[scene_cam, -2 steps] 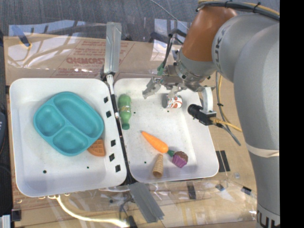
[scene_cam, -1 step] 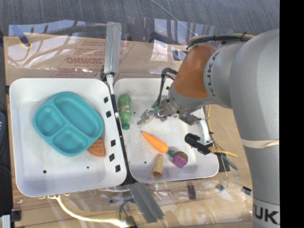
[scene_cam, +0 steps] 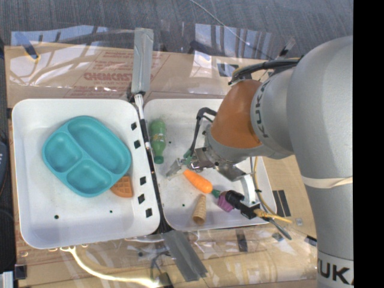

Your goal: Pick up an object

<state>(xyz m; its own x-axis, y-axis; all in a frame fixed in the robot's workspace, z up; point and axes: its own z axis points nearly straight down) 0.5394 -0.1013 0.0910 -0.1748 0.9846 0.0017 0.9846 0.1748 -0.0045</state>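
Lettering on the grey arm [scene_cam: 318, 113] gives you "KUKA" beside the orange band, and again near its base. On the brown cardboard [scene_cam: 102, 71] behind the bins, faint red print looks like "CHIMCAST", too washed out to trust. Your gripper [scene_cam: 180, 167] hangs in the right white bin [scene_cam: 180, 110]; whether it is apart or together, you cannot tell. Just right of it lies the orange plastic carrot [scene_cam: 198, 181], with the green plastic bottle [scene_cam: 158, 140] left of it.
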